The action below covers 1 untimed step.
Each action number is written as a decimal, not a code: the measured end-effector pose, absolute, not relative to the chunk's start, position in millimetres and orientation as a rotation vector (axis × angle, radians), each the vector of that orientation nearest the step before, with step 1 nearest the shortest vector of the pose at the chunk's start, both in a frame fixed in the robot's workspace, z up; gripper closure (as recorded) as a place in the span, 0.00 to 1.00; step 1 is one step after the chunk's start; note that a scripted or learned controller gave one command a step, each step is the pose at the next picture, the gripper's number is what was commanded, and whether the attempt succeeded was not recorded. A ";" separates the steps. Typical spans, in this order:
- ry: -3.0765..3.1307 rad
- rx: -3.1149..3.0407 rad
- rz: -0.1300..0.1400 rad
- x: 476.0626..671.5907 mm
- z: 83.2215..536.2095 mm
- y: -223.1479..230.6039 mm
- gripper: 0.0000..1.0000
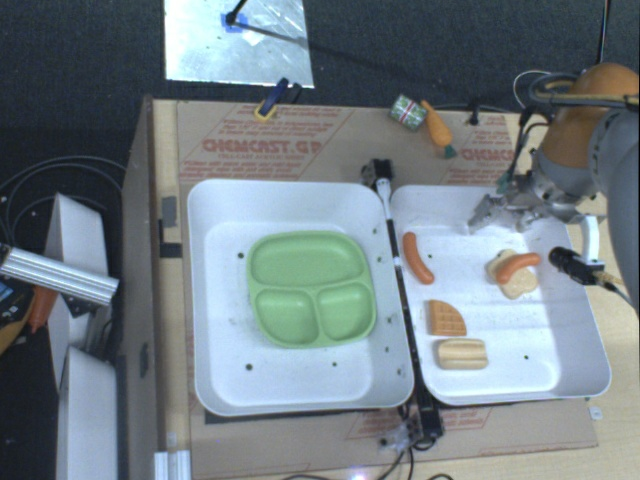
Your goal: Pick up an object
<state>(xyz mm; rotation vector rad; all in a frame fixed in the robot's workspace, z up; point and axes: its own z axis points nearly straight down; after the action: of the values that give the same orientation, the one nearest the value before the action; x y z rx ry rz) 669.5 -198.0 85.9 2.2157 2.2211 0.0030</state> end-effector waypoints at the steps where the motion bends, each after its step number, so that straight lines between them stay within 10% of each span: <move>1: 2.222 2.218 0.001 615.2 84.8 -190.9 0.00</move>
<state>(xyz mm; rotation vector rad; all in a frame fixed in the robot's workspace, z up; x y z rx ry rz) 615.2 -190.9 84.8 2.2184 2.2222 0.0013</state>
